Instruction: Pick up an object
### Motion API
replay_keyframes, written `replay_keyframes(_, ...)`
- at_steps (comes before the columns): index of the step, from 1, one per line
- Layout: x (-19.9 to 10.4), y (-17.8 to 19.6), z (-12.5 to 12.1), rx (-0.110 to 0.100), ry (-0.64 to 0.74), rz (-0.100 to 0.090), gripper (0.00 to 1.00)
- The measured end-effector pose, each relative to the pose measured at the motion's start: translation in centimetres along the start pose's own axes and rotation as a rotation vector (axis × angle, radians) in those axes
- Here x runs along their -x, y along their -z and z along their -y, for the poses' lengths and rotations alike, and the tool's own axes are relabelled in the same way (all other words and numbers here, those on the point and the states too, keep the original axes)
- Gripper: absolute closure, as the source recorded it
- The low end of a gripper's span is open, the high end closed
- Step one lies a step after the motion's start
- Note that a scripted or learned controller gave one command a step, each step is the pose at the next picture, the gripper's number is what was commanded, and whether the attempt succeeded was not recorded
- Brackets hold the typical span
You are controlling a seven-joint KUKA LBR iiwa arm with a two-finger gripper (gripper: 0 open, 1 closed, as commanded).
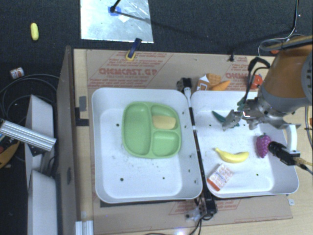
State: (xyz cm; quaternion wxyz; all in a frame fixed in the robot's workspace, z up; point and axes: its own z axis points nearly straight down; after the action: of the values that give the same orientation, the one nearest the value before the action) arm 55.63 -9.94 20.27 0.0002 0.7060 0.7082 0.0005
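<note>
Camera view: my gripper (234, 121) is hanging over right bin (288, 182), near its far left part; whether it is apart or together, I cannot tell. Teal object (221, 115) is lying just beside it, touching or not unclear. Banana (232, 155) is lying in bin middle, purple grapes (263, 145) at its right, small packet (220, 176) near front. Green divided plate (150, 129) is sitting in left bin (110, 180), yellow piece (164, 122) in its far right compartment.

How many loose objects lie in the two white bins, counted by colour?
Green: 1, the divided plate
Yellow: 2, the block on that plate and the banana
Teal: 1, the toy
Purple: 1, the grapes
Red and white: 1, the packet
Total: 6
</note>
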Motion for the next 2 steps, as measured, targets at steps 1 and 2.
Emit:
replay_keyframes(1, 0.3, -12.1, 3.6, -0.006, -0.003, -0.002, 0.00)
replay_keyframes(2, 0.3, -10.6, 3.3, 0.001, -0.002, 0.000, 1.00)
